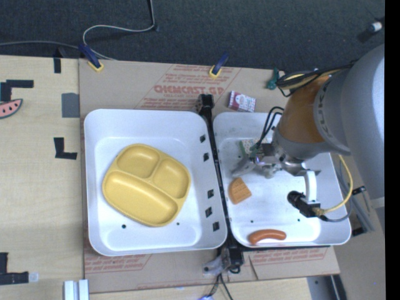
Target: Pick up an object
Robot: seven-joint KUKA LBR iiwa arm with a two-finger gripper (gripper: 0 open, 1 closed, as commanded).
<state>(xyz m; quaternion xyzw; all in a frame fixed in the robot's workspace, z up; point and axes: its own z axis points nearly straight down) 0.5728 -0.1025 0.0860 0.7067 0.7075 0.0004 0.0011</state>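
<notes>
Hanging low in the right bin [325, 233], the tool [245, 162] sat just above the orange block [239, 190], its grip too blurry to tell, so nothing was picked up yet, and the red sausage [268, 235] lay below the block.

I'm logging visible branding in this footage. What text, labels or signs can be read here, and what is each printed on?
"CHEMCAST GP": red print on the brown sheet beneath the bins, behind the left bin.
More red print along the sheet's front edge: too small to read.
Small red-and-white packet behind the right bin: print blurred, unreadable.
</notes>
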